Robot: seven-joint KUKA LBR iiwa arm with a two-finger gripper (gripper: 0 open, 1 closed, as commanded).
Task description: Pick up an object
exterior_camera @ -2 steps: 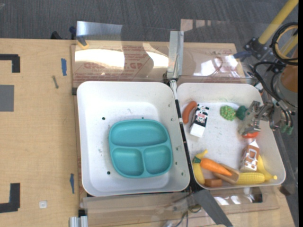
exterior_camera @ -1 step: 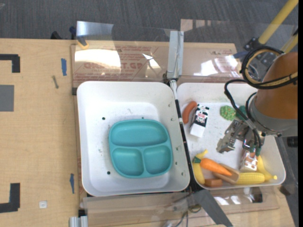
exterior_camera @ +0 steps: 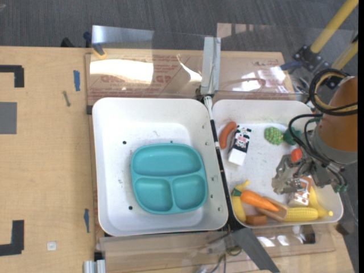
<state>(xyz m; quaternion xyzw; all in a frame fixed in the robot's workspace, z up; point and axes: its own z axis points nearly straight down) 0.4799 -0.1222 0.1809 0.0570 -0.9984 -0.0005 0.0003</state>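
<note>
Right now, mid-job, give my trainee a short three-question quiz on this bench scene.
1. True or false: the teal tray lies in the right bin.
2. Which bin is the gripper over?
3. The carrot lies nearest which? A) corn cob B) green toy C) teal tray

Key: 1 false, it lies in the left bin; 2 the right bin; 3 A.
</note>
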